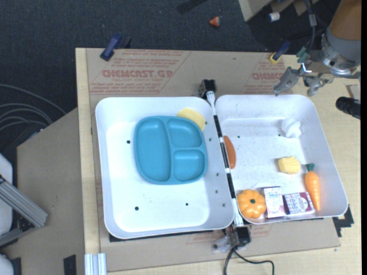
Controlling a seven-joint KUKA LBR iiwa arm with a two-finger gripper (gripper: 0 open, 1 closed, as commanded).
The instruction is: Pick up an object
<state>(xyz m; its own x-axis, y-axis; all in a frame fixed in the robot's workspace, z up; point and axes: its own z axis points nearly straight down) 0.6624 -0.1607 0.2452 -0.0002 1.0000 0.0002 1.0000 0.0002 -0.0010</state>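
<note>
Claw open, holding nothing, up over the far rim of the right bin. Toys down in that bin: carrot, pumpkin, little white lump nearest. Easy to miss. Round pumpkin likely to slip out, carrot too close to the wall.

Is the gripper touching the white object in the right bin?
Apart. The camera view shows the gripper above the bin's far rim, with bare bin floor between it and the white object.
</note>
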